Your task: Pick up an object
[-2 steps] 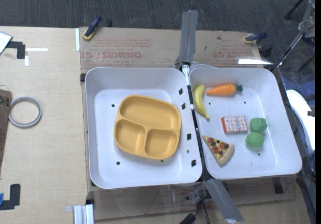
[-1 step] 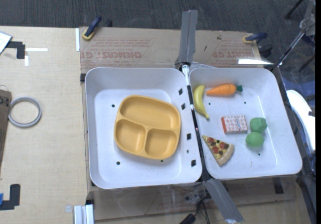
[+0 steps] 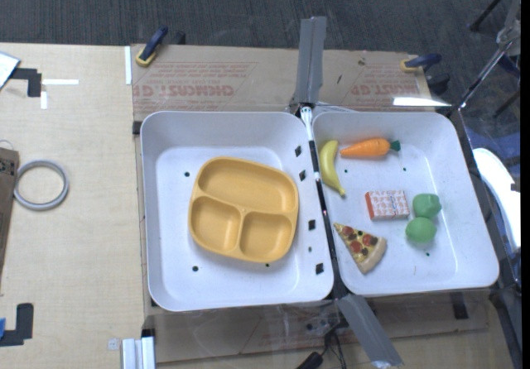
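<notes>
A lab: taped bench [image 3: 66, 276], clamped cardboard [image 3: 248, 82], white bins [image 3: 153, 218].

The print on the little red-and-white box [image 3: 387, 204] is way too small to read. A brown thing [image 3: 7, 185] and a white sheet [image 3: 5, 68] get chopped by the frame edge, and a grey strip [image 3: 374, 341] runs off the bottom.

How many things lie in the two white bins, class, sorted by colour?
Yellow: 2, the divided plate and banana
Orange: 1, the carrot
Green: 2, the two green pieces
Mixed colours: 2, the pizza slice and small box
Total: 7
</notes>
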